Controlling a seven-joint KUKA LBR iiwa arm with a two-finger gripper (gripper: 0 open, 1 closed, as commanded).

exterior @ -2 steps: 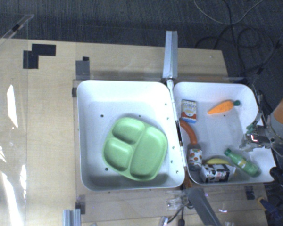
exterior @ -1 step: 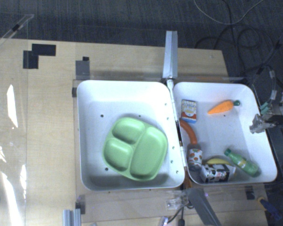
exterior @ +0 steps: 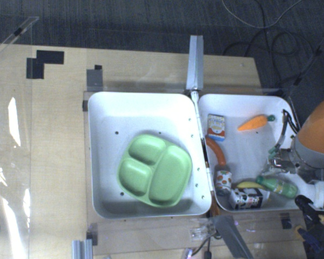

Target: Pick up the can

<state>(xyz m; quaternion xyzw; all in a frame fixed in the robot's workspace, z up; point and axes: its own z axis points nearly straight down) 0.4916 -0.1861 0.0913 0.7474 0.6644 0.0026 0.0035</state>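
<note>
A small can [exterior: 223, 179] with a brown and white label stands near the front left corner of the right bin [exterior: 243, 104], against the divider. The arm comes in from the right, with its orange band [exterior: 319, 127] over the bin's right edge. My gripper [exterior: 279, 162] hangs by the right wall of this bin, just above a green bottle [exterior: 278, 187]. It is well to the right of the can, with a banana [exterior: 247, 185] between them. Nothing shows in its grasp.
The right bin also holds a small carton [exterior: 216, 127], a carrot [exterior: 252, 123], a sausage [exterior: 217, 151] and a black-and-white container [exterior: 247, 199] at the front. A green divided plate [exterior: 155, 170] lies in the left bin [exterior: 105, 144].
</note>
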